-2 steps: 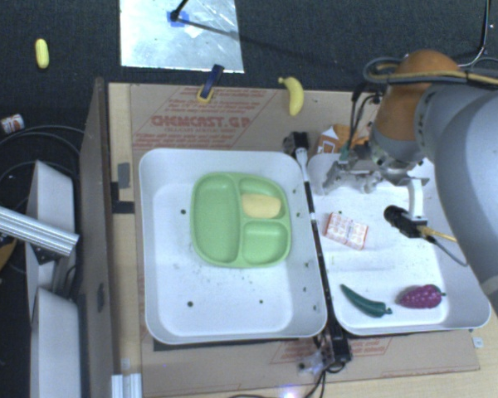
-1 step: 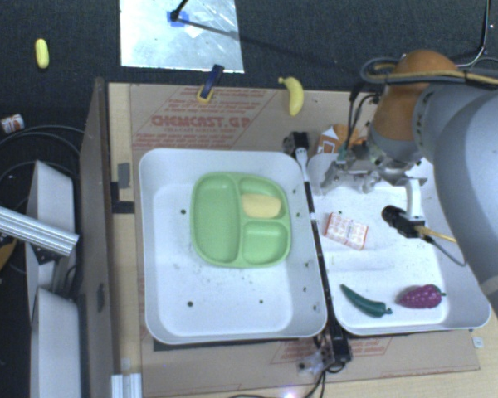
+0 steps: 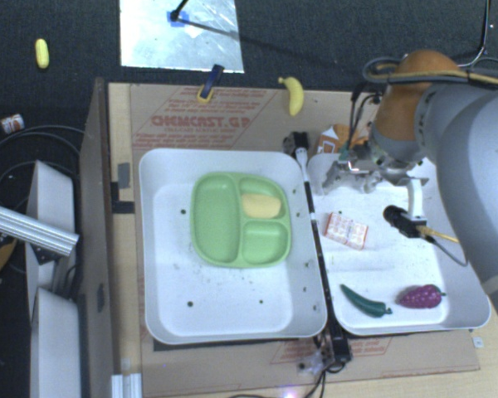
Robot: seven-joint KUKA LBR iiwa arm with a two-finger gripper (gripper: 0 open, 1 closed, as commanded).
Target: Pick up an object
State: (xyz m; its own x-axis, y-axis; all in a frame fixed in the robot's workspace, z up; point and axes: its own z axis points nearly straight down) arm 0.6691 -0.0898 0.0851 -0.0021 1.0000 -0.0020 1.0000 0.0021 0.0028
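**Fingers (image 3: 368, 178) spread, nothing between them yet**

Fingers look parted, with bare white bin floor showing in the gap and no object caught there. They hang over the right bin (image 3: 461, 309), to the right of the green plate (image 3: 232, 222) and level with its far edge, just across the ridge where the two bins meet.

The likeliest target is the red-and-white packet (image 3: 346, 231). It lies flat on the right bin's floor, directly right of the plate and level with the plate's middle, apart from everything else. From the fingers it sits toward the camera, near but not under them, and nothing stands in between.

To do the pick well, I would judge that the fingers should travel toward the packet until it is centred under the gap, then turn so they close across its narrower side. Because the packet is flat and low, they need to reach right down to the floor before closing; closing early would likely skim over it. A thin wrapper may also slide or buckle, so a square, centred squeeze matters.

Other choices lie further off: a dark green pepper (image 3: 365, 301) and a purple grape cluster (image 3: 420, 296), both right of the plate and nearer the camera than its near edge. A yellow piece (image 3: 261, 204) rests in the plate's upper right compartment.
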